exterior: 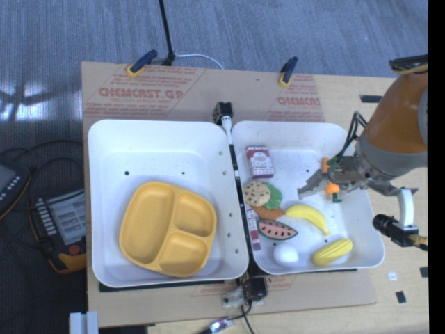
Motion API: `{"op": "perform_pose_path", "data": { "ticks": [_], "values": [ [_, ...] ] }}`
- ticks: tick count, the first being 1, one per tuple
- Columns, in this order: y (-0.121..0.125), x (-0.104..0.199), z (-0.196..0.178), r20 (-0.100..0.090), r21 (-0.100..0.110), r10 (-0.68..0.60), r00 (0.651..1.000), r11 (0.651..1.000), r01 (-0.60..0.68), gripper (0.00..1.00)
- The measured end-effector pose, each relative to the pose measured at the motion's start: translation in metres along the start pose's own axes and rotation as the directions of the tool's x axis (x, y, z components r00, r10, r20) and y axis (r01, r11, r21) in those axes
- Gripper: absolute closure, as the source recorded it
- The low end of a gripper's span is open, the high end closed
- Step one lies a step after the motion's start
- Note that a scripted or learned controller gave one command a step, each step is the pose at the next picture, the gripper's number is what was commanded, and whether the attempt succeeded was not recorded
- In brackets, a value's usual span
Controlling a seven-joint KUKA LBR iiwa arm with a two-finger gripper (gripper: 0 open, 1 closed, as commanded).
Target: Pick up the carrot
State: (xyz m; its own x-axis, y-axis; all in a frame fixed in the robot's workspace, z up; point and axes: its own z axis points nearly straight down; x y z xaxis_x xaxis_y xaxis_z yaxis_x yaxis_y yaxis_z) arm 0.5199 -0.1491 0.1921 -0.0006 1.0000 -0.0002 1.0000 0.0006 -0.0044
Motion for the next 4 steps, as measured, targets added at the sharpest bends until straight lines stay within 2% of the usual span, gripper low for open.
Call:
{"op": "perform_pose_path", "data": {
  "ticks": [1, 2, 3, 4],
  "values": [
    [0.029, -0.041, 0.090, -0.005, -0.015, 0.048, 0.999, 0.999, -0.048, 0.00],
    [0.071, -0.044, 0.097, -0.025, 0.009, 0.464, 0.886, 0.886, -0.464, 0.00],
    [0.072, -0.049, 0.085, -0.010, -0.007, 0.458, 0.889, 0.889, -0.458, 1.00],
    [0.056, -0.025, 0.100, 0.017, -0.022, -0.132, 0.991, 0.991, 0.133, 1.00]
  ]
}}
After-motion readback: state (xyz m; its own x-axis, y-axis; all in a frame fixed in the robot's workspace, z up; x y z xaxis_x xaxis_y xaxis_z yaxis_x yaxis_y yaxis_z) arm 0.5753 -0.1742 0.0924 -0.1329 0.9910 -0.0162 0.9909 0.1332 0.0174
